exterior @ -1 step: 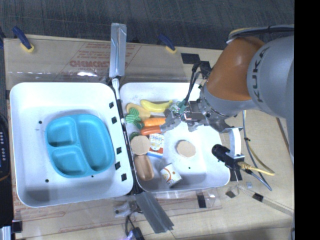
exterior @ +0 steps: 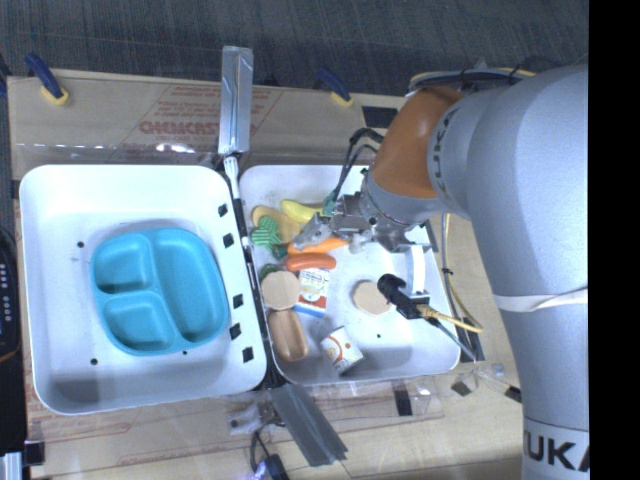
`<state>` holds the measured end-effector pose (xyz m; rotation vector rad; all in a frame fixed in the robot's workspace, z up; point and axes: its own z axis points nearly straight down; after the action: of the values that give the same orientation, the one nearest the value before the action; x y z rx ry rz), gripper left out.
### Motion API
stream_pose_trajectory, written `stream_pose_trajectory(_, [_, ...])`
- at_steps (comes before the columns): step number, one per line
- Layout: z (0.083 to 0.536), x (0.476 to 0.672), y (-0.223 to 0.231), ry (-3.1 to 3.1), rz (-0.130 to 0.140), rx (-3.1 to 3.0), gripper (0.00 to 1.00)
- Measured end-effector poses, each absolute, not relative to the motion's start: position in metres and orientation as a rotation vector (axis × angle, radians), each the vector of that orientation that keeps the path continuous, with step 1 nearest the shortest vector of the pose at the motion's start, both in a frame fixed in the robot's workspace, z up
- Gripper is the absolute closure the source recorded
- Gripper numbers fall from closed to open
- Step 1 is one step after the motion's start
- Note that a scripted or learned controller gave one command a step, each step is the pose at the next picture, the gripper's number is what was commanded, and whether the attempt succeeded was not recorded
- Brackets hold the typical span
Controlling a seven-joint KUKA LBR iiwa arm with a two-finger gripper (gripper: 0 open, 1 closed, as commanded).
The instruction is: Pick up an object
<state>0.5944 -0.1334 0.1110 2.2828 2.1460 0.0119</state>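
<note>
Item: orange carrot-shaped toy [exterior: 312, 261], centre of frame, lying crosswise in the right bin [exterior: 440, 353], among a yellow banana-shaped piece [exterior: 297, 211], a green piece [exterior: 266, 233], a small carton [exterior: 314, 286] and a tan disc [exterior: 280, 290].

Handling, by my estimate: light, rigid plastic, smooth and a little slippery, not fragile. Best taken across its narrow width at mid-length, where it is thickest and least crowded.

My gripper [exterior: 340, 230]: low over the bin, just up and right of the carrot, near it; contact cannot be judged. Whether I am spread or closed I cannot tell; nothing is visibly held.

Also present: blue divided tray [exterior: 158, 290], left bin [exterior: 60, 198], left of frame.
</note>
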Motion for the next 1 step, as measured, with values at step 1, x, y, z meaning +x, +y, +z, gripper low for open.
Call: stream_pose_trajectory(1, [0.1218,0.595,-0.1325,2.152,0.013,2.28,1.0])
